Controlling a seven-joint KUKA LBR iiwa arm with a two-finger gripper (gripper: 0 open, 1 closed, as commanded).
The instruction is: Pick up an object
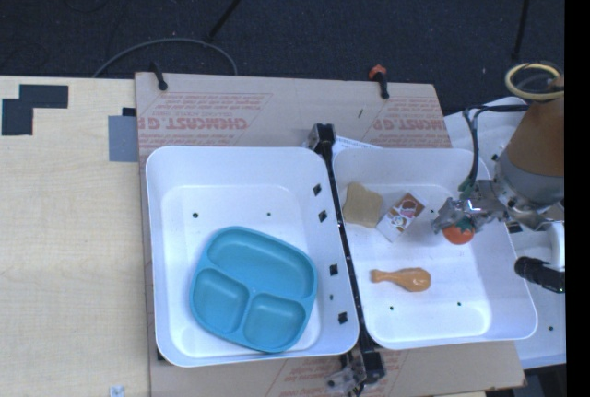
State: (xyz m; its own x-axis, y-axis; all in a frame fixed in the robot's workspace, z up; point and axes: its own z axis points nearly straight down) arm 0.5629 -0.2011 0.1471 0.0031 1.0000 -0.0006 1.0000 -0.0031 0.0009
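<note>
The right bin (502, 317) holds a tan sponge-like block (362, 204), a small white carton with a printed picture (404, 214), a tan toy drumstick (404, 278) and a small red-orange round object (458, 235). My gripper (456, 218) hangs low at the bin's right side, directly over the red-orange object and partly covering its top. Whether it touches that object is not visible. The carton lies just to the gripper's left.
The left bin (171, 202) holds a blue divided plate (253, 287). A black divider with clips (334, 243) runs between the bins. The arm's orange band (539, 133) and cables fill the right edge. Cardboard (249, 114) lies under both bins.
</note>
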